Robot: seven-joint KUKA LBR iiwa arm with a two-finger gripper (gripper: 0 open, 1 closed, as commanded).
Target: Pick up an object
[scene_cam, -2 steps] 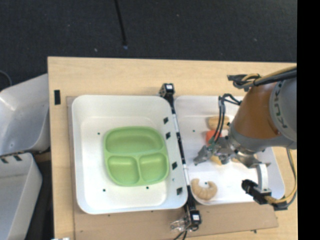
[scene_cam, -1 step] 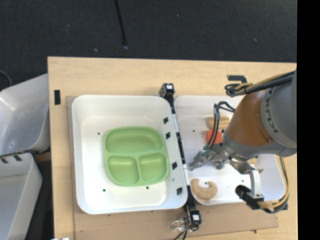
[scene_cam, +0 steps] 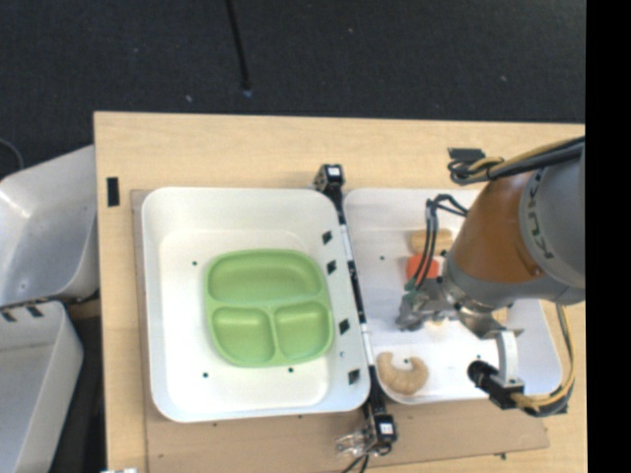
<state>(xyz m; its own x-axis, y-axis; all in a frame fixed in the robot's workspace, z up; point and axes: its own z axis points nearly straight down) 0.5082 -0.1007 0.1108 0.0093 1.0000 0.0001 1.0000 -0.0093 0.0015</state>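
Observation:
A green divided plate (scene_cam: 267, 306) lies in the left white bin (scene_cam: 168, 264). In the right bin (scene_cam: 380, 225) a tan curved piece like a croissant (scene_cam: 402, 373) rests near the front left corner. A red object (scene_cam: 421, 265) and a pale tan one (scene_cam: 430, 238) lie farther back, partly hidden by the arm. My gripper (scene_cam: 416, 314) hangs low over the right bin's middle, between the red object and the croissant, under the orange wrist band (scene_cam: 493, 244).
The bins sit side by side on a wooden bench (scene_cam: 246, 151), split by a black-clipped divider (scene_cam: 347, 284). Cables (scene_cam: 471, 166) trail off the arm at the back right. A white box (scene_cam: 39, 235) stands beyond the bench's left edge.

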